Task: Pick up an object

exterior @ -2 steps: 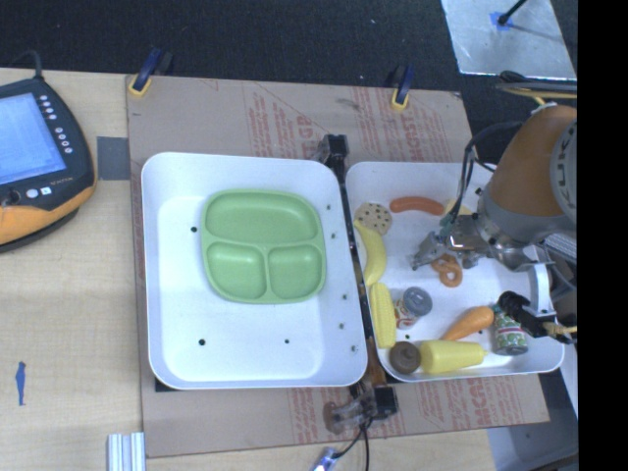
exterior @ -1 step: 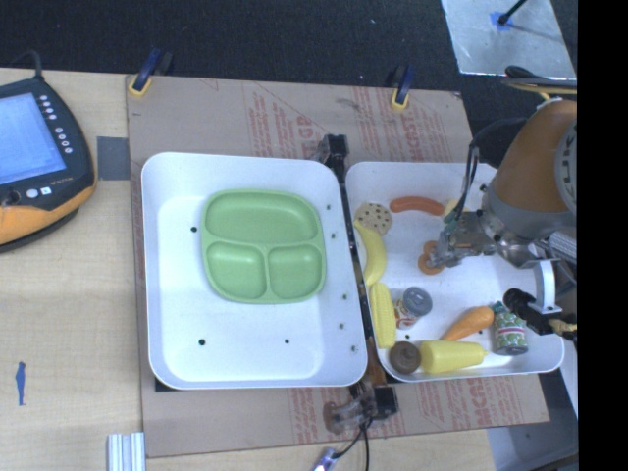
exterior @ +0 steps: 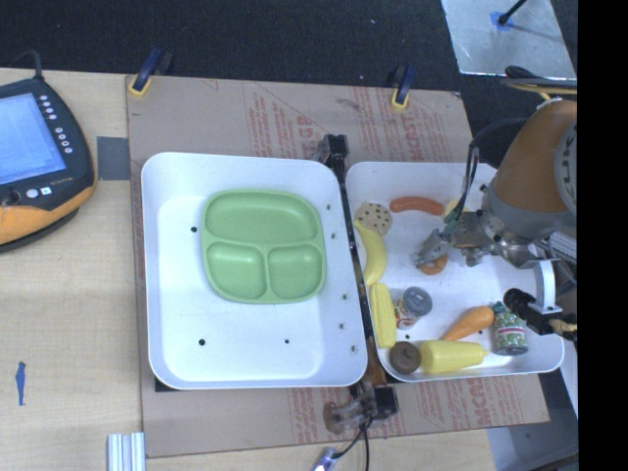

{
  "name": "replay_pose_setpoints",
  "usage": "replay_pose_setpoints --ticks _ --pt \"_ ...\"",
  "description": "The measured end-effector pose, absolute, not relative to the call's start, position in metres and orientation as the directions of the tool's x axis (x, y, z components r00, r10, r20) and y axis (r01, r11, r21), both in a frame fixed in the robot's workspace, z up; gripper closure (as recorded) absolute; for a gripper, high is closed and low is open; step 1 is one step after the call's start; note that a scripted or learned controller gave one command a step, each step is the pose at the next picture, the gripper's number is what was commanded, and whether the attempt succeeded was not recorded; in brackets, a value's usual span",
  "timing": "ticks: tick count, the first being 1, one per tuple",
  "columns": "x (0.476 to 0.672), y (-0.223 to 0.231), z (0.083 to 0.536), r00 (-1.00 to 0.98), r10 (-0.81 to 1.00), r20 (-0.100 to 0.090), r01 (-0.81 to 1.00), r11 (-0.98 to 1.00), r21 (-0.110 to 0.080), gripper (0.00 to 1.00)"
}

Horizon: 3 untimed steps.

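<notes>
The pincer (exterior: pixel 433 253) is lowered into the right bin (exterior: pixel 461 374), and a small orange piece (exterior: pixel 435 263) is seen directly beneath its tips; whether it is gripped cannot be told. An orange sausage (exterior: pixel 417 205) lies just beyond, a grey disc (exterior: pixel 418 301) just nearer the camera, a banana (exterior: pixel 372 251) further left, lengthwise along the wall.

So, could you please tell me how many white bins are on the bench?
2: the left bin holds a green divided plate; the right bin sits beside it with the toy food.
</notes>
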<state>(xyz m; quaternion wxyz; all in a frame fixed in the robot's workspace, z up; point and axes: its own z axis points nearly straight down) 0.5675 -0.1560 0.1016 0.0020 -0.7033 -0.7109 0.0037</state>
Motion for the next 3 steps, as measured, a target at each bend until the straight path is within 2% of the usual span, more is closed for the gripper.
replay_pose_setpoints --ticks 1,2,3 --pt "0.59 -0.126 0.092 -0.007 1.0 -0.002 1.0 0.007 -0.002 0.0" --pt "0.59 -0.127 0.102 -0.009 1.0 -0.004 1.0 0.009 -0.002 1.0" --pt "0.59 -0.127 0.102 -0.009 1.0 -0.004 1.0 0.009 -0.003 0.0"
